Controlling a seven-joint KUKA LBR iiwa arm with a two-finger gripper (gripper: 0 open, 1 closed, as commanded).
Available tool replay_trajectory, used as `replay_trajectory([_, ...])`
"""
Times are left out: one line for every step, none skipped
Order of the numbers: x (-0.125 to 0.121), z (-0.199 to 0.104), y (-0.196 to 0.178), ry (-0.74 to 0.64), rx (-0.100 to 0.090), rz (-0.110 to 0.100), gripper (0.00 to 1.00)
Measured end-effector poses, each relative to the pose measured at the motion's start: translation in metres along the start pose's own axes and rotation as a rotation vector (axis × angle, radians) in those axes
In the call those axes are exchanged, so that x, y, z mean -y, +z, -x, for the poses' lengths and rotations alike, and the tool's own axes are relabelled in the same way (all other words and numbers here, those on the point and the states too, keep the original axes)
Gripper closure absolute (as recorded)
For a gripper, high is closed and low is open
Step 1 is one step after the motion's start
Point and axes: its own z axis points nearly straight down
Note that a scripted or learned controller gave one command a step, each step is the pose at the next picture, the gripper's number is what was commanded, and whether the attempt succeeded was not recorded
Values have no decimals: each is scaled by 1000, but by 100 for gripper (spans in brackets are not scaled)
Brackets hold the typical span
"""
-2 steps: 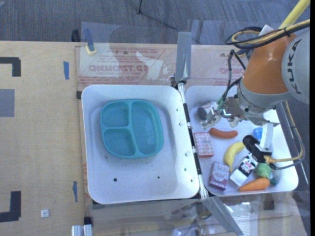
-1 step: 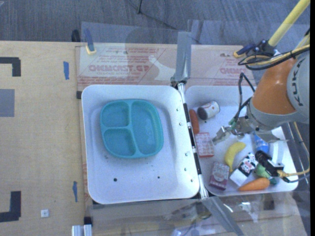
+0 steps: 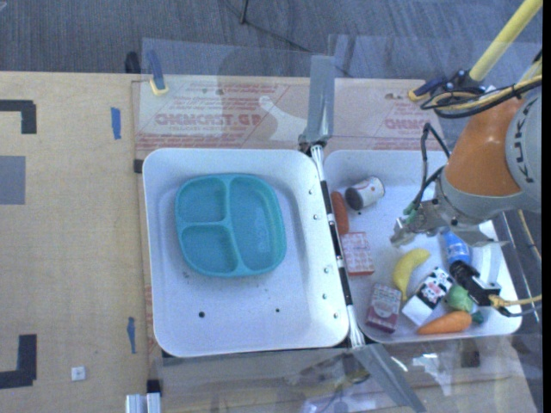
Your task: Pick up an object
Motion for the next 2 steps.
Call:
replay_trajectory([0, 0, 0, 0, 0, 0, 0])
replay_trajectory([-91, 24, 22, 123, -7, -43, 0])
